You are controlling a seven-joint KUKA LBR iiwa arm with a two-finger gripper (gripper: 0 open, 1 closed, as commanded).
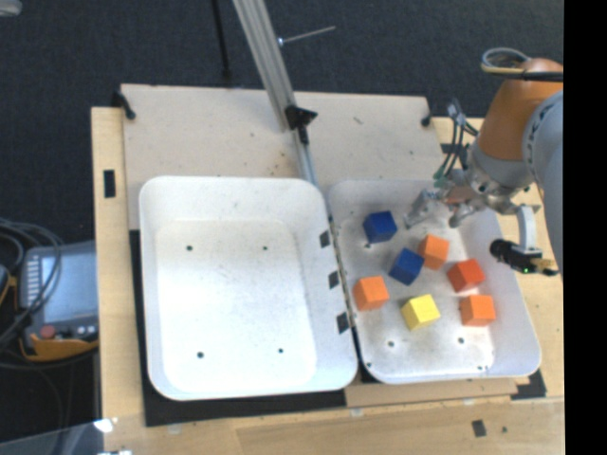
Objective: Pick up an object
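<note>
Several small cubes lie in the right bin [512, 349]: a blue cube [379, 226], a second blue cube [406, 265], an orange cube [435, 249], a red-orange cube [466, 275], another orange cube [371, 291], a yellow cube [420, 311] and an orange cube [478, 309] at the right. My gripper [437, 213] hangs over the far end of this bin, just beyond the orange cube and to the right of the first blue cube. Its fingers are spread open with nothing between them.
The left bin [152, 254] sits beside the right one. A slanted aluminium post [270, 55] rises from behind the gap between the bins. A small grey device [57, 292] with cables lies off the bench at the left.
</note>
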